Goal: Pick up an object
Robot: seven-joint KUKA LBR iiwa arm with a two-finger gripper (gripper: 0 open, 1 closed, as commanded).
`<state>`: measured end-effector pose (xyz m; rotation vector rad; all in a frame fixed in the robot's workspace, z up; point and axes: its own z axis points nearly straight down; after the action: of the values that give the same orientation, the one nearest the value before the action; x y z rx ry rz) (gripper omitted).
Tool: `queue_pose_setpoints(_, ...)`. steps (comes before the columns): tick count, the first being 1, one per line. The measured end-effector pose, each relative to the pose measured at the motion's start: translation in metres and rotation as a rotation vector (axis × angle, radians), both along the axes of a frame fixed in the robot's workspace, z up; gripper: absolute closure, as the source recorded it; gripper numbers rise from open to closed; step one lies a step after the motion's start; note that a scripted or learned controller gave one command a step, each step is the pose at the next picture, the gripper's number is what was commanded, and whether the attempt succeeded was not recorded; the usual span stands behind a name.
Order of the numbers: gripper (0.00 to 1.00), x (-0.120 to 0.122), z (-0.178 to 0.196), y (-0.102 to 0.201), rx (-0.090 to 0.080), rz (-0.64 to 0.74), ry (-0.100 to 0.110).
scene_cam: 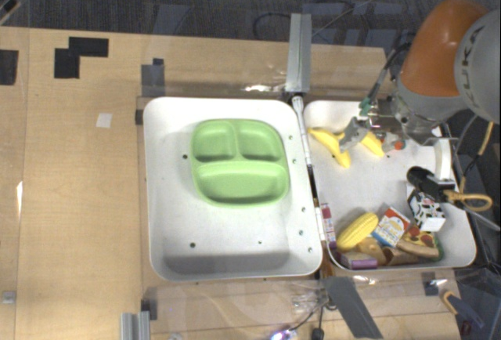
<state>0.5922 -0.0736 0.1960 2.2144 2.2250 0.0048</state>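
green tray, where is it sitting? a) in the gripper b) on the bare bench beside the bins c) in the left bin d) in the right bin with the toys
c: the green tray, with its three compartments, lies flat in the middle of the left bin, while the banana and the other toys are in the right bin.

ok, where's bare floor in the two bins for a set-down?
Left bin: bare strips all round the green tray, widest below it. Right bin: bare middle between the banana and the toy pile. Crowded along its bottom edge and under the gripper.
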Motion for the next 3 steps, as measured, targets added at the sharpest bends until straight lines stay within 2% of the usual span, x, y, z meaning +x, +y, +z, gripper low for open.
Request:
queue_pose_setpoints(1,0.0,0.067,0.037,-0.021,-0.001,0.051,-0.004)
queue_pose_setpoints(2,1.0,0.069,0.05,-0.019,-0.003,0.059,-0.011)
queue_pose_setpoints(3,0.0,0.069,0.05,-0.019,-0.003,0.059,-0.011)
